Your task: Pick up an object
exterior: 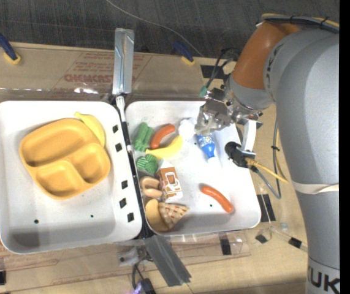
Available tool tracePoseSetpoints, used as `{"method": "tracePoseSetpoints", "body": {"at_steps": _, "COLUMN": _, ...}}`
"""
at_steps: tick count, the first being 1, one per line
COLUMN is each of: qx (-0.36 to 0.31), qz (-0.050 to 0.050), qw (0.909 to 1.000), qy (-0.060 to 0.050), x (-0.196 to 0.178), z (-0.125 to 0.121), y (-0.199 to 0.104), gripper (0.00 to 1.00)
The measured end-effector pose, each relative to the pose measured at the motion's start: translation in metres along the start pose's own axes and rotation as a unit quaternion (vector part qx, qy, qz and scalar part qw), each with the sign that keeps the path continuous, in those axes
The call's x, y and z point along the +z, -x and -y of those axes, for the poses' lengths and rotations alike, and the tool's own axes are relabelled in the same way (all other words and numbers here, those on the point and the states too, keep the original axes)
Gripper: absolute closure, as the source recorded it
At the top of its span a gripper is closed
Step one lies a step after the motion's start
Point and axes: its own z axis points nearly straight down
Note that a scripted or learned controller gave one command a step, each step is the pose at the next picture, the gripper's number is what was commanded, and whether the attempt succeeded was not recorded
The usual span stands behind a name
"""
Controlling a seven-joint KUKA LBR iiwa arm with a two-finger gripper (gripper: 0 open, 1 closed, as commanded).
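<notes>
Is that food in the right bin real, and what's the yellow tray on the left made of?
Likely toys: the hot dog and banana look like smooth moulded plastic, with flat colours and a slight sheen. The yellow tray seems matte plastic too, moulded in one piece with compartments. The bins look like white plastic.

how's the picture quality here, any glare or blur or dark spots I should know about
Camera view: lighting is soft and even; the left bin shows a grey shadow in its lower left corner; the gripper looks slightly soft and cluttered; the small toy foods, such as the hot dog, are sharp enough to tell apart.
</notes>
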Motion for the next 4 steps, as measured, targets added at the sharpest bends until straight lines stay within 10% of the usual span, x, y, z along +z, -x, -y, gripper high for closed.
{"method": "tracePoseSetpoints", "body": {"at_steps": 1, "qx": 0.0, "qz": 0.0, "qw": 1.0, "qy": 0.0, "x": 0.0, "z": 0.0, "y": 0.0, "gripper": 0.0}}
{"method": "tracePoseSetpoints", "body": {"at_steps": 2, "qx": 0.074, "qz": -0.004, "qw": 0.9973, "qy": -0.002, "x": 0.098, "z": -0.021, "y": 0.001, "gripper": 0.0}}
{"method": "tracePoseSetpoints", "body": {"at_steps": 3, "qx": 0.139, "qz": 0.004, "qw": 0.9903, "qy": -0.01, "x": 0.1, "z": -0.022, "y": -0.045, "gripper": 0.0}}
{"method": "tracePoseSetpoints", "body": {"at_steps": 4, "qx": 0.013, "qz": 0.0, "qw": 0.9999, "qy": 0.002, "x": 0.038, "z": -0.02, "y": -0.039, "gripper": 0.0}}
